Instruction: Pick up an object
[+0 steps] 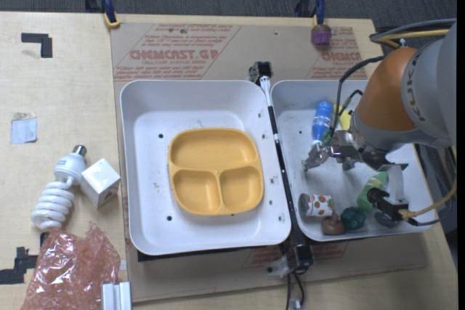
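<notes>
Here the claw (328,155) hangs low inside the right bin (290,107), its metal fingers spread fairly wide with nothing between them. Just above it, toward the bin's far wall, lies a blue bottle (322,120), close to the claw but apart from the fingers. Below the claw, along the bin's near wall, sits a row of small things: a short patterned can (315,205), a brown lump (333,226) just beside it, a dark green rounded piece (354,218), and further right a light green object (376,184) partly hidden by black cabling. None of them touches the claw. Well off to the claw's left, across the divide, the left bin (138,156) holds a yellow three-compartment tray (215,170) lying flat. Beyond that bin, on the bench (58,105), rest a spiral light bulb (57,194), a small white cube (101,181) touching it, and crumpled pinkish plastic wrap (69,274).
</notes>
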### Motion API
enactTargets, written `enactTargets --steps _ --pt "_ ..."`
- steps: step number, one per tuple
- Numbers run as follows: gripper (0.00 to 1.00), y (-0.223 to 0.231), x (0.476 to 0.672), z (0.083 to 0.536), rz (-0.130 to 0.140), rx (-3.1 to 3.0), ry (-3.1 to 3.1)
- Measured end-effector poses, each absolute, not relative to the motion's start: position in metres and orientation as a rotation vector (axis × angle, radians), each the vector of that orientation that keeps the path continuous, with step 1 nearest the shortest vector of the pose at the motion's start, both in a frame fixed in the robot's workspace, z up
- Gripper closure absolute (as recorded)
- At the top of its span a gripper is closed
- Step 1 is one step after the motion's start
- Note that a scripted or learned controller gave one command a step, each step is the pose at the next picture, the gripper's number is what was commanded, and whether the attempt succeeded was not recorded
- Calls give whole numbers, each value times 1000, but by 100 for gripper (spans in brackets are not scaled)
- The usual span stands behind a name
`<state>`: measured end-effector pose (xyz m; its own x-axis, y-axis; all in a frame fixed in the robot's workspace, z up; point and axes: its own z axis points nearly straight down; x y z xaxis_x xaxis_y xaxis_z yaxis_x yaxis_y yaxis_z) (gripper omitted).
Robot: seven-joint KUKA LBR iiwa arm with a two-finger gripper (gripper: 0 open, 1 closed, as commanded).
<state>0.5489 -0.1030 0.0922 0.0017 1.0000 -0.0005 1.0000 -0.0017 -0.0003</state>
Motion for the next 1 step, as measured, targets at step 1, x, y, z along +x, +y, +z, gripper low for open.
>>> enactTargets --steps 1 --pt "100 -104 550 102 0 2223 2217"
